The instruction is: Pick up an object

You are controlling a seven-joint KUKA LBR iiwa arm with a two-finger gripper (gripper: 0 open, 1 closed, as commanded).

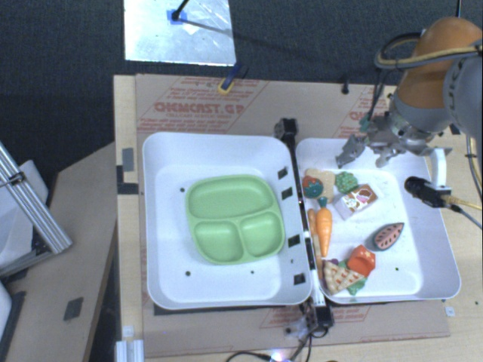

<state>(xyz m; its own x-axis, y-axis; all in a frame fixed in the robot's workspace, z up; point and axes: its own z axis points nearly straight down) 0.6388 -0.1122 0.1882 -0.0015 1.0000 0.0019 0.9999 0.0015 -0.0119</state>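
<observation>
On the left sits a white bin [162, 172], and in the middle of it lies a pale green divided tray [234, 219] with three compartments, nothing in any of them.

Just beside it, across a black hinge strip, is the right bin [430, 266], where all the toy food is gathered toward its left half. Nearest the divider an orange carrot [323, 228] lies lengthwise with its green top pointing to the far side. Beyond it rests a tan piece with a red spot [315, 182], and just to the right of that a small green broccoli [346, 181]. Touching the broccoli's near side is a little printed box [356, 200], tilted. At the bin's near edge a pizza slice [340, 277] lies against a red-orange piece [362, 261]. Further right, apart from the others, is a watermelon slice [388, 236].

The tool [371, 151] hangs over the far part of the right bin, above and beyond the broccoli and box. Its grey fingers [349, 153] stand spread apart with nothing between them. Behind it the arm [441, 51], with its orange band, comes in from the right over the counter [196, 104].
</observation>
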